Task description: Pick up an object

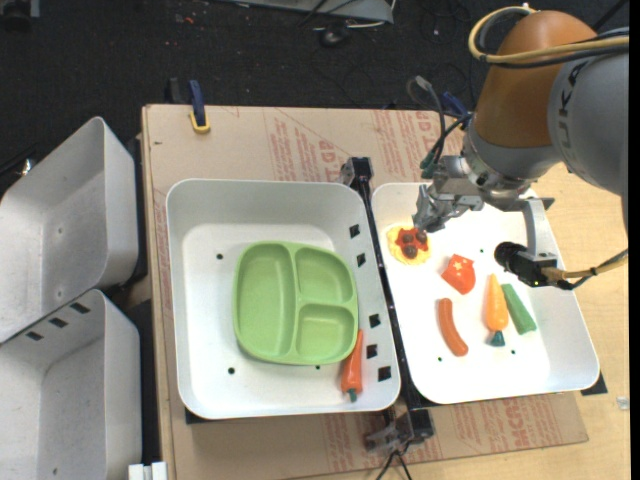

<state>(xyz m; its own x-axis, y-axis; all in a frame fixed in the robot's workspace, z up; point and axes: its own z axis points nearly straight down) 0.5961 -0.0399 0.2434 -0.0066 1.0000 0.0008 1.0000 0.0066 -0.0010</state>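
Observation:
In the right bin (560, 363) lie a yellow toy with red bits (410, 247), a red piece (459, 273), an orange carrot (494, 305), a green stick (519, 308) and a red-orange sausage (451, 326). My gripper (424, 224) hangs at the bin's far left, right over the upper edge of the yellow toy and close to it or touching it. I see nothing lifted off the bin floor.
The left bin (200, 268) holds a green divided plate (297, 302) and an orange carrot-like toy (352, 366) by its right wall. A black part on a grey bracket (517, 258) juts from the wrist over the right bin. Two white bins (60, 268) stand off the bench's left.

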